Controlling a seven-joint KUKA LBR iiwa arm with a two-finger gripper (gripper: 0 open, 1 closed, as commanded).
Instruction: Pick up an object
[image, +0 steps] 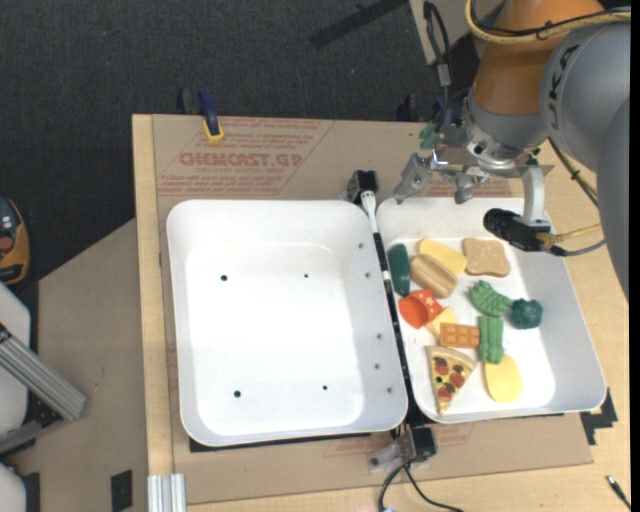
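Observation:
The right bin (575, 330) holds several toy foods. Among them are a dark green pickle (399, 268), a hot dog (433, 272), a toast slice (487, 258), a red pepper (419, 305), a waffle (460, 335), a pizza slice (450, 375), a yellow lemon (503, 380) and a broccoli piece (526, 314). My gripper (440, 183) hangs over the far edge of this bin, above and behind the food. It is open, and nothing sits between its fingers (413, 180).
The left bin (190, 300) lies beside the right one, and a black clip (362, 185) sits at the far end of their shared rim. A black cable fitting (515, 230) juts over the right bin's far right. The grey arm (590, 90) fills the upper right.

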